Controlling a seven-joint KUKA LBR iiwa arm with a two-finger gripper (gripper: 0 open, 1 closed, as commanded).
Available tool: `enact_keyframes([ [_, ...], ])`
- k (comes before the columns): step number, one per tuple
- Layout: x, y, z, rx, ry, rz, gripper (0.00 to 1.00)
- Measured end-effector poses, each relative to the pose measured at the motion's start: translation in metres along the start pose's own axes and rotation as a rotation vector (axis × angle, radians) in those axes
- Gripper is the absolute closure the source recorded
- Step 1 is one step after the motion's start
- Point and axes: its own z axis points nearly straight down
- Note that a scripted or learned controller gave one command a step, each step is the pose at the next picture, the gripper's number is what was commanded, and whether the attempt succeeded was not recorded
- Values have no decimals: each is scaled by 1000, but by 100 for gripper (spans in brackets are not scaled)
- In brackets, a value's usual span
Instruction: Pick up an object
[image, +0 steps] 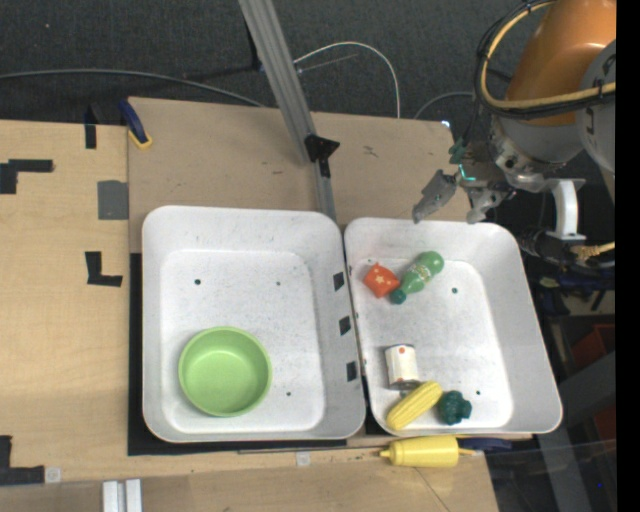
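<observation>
Gripper (455, 203) was seen spread wide and holding nothing, at the upper edge of the right bin (500, 300). Nearest object, the green bottle (418, 276), was located just below it, toward frame bottom, long axis running diagonally upper right to lower left.

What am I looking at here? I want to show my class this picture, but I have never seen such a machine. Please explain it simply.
One camera looks down at a slant on a bench. A grey and orange robot arm reaches in from the right; its gripper, open and holding nothing, hangs above the right bin's far edge. That bin holds an orange toy, a green bottle, a small can, a yellow corn cob and a dark green piece. The left bin holds a green bowl. A yellow bottle lies outside.
</observation>
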Motion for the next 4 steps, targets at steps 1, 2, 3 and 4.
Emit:
enact_keyframes([
  [1, 0, 0, 0, 0, 0, 0, 0],
  [2, 5, -2, 45, 5, -1, 2, 0],
  [3, 5, -5, 89, 5, -1, 2, 0],
  [4, 10, -9, 134, 5, -1, 1, 0],
])
